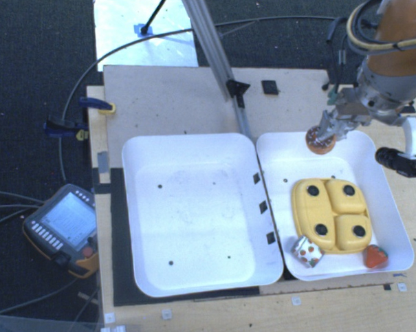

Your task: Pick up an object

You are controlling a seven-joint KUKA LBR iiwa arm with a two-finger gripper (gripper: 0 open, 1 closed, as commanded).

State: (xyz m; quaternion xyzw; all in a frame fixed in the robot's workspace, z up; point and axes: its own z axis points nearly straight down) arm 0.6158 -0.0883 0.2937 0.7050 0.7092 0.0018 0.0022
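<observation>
Camera view puts the claw (328, 132) directly over a small brown round object (320, 142); its grip state I cannot tell. Lift straight up, slowly, clear of the bin's rim (310, 131).

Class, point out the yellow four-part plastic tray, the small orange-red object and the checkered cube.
Yellow four-part plastic tray (333, 215), camera view: centre ridge.
Small orange-red object (375, 256), camera view: its middle.
Checkered cube (307, 251), camera view: top face.

Two bins side by side, right bin (385, 162) holding a four-part tray (333, 215), small block (308, 251) at its near-left corner, ball (376, 256) near-right.
</observation>
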